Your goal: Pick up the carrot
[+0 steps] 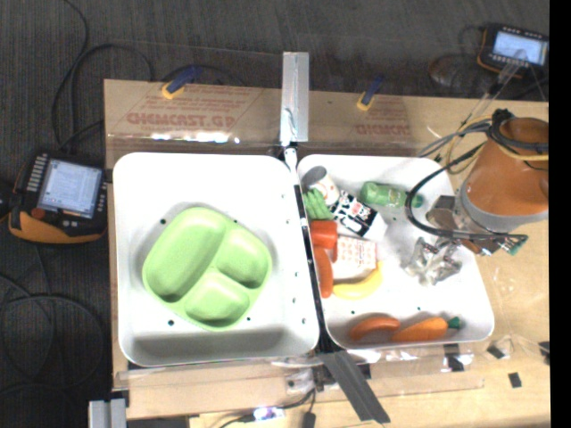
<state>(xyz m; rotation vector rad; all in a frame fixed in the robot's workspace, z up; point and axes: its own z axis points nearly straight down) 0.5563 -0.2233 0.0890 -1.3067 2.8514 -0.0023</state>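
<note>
The carrot (421, 329) lies lengthwise along the right bin's (477, 324) near wall, at about six o'clock from the gripper (431, 261), whose fingers hang apart and empty.

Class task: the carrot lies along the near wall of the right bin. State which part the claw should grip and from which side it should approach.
Grip the carrot mid-body from above, jaws across its width: it lies flat, close against the bin's near wall.

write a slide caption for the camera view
KUKA arm's gripper hovers in the right bin above the carrot at its front edge; green divided plate sits in the left bin.
</note>
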